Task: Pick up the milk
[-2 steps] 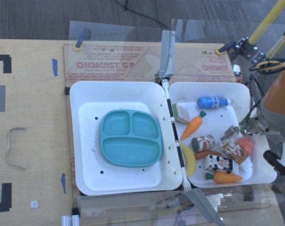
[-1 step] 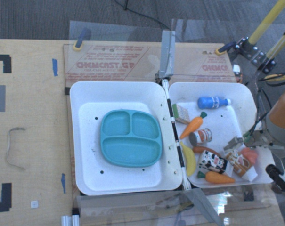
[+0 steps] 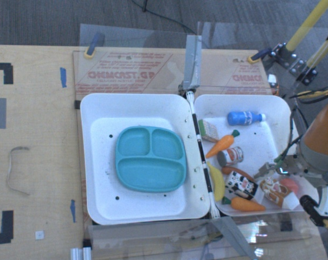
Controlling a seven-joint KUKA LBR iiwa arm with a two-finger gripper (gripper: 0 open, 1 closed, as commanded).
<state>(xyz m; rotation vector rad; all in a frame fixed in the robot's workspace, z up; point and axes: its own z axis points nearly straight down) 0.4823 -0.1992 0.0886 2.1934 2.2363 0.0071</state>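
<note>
The milk (image 3: 241,185) is a small carton with a black-and-white cow pattern. It lies on its side near the front of the right bin (image 3: 280,108). My gripper (image 3: 270,169) hangs low over the right part of that bin, just right of the milk and a little behind it. The grey arm with its orange band (image 3: 321,137) comes in from the right edge. I see nothing held in the gripper.
Around the milk lie a banana (image 3: 218,182), an orange carrot (image 3: 248,204), a small can (image 3: 232,155), a second carrot (image 3: 221,145) and a pink-and-white packet (image 3: 278,190). A blue bottle (image 3: 244,117) lies at the back. The left bin (image 3: 98,145) holds a teal divided plate (image 3: 150,158).
</note>
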